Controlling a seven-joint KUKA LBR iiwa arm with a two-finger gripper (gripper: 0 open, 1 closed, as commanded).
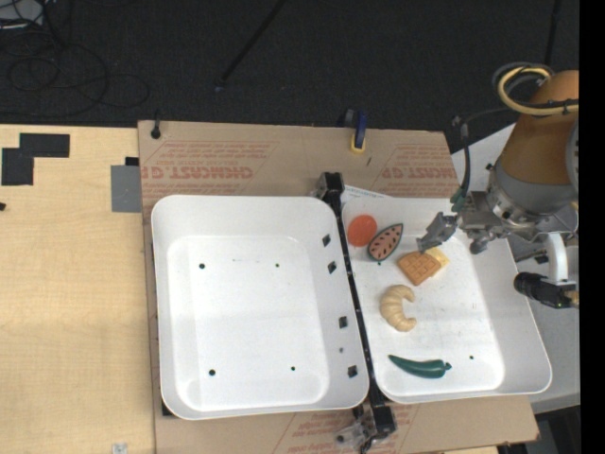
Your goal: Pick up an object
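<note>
Several toy foods lie in the right bin (515, 367): an orange-red ball (361, 230), a brown seed-dotted slice (385, 242), a tan waffle square (422, 267), a pale croissant (399, 308) and a green pepper (421, 367). My gripper (439, 230) hangs at the bin's upper right, just above the waffle square, with its grey fingers (433, 235) pointing left and down. Nothing shows between them.
The left bin (175, 301) lies beside the right one, split from it by a black clip strip (342, 291). Both rest on a cardboard sheet (246, 159). The arm's orange band (558, 88) and grey wrist (529, 201) stand over the right edge.
</note>
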